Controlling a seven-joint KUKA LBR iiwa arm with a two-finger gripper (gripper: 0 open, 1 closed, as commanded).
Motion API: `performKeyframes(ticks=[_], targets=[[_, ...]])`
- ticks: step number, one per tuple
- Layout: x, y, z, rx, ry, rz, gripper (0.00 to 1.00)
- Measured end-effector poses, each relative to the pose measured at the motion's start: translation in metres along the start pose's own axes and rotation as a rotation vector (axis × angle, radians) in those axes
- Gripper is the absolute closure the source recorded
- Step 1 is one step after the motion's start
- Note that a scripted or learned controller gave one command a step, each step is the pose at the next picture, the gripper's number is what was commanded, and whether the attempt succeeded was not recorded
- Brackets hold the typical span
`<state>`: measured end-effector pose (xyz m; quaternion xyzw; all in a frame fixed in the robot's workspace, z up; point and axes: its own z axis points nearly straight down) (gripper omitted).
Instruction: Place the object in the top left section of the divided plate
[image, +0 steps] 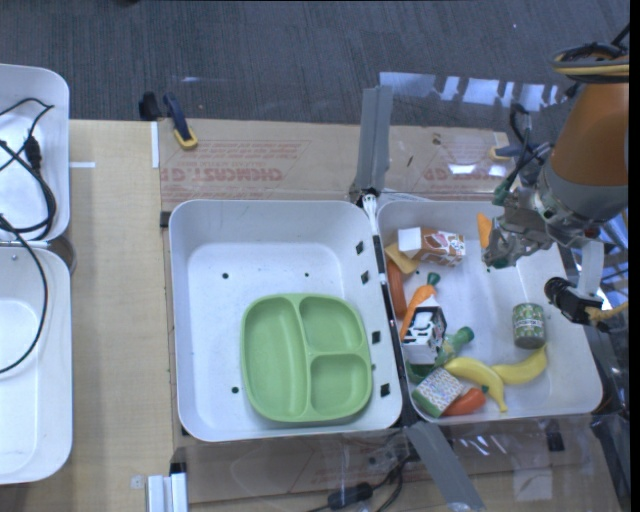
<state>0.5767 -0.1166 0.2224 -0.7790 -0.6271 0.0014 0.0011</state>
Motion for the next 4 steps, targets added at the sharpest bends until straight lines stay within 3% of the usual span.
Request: performKeyframes(ticks=[1,2,3,4], targets=[[0.054,-0.057,0.033,0.002,0.000,0.193,1.00],[0.128,-0.081,0.032,0.001,-0.001,0.243,1.00],[0.104,-0.104,-0.032,0.000,-0.002,0.295,1.00],[0.187,-0.062,0.029,0.000,-0.002,0.090,1.00]])
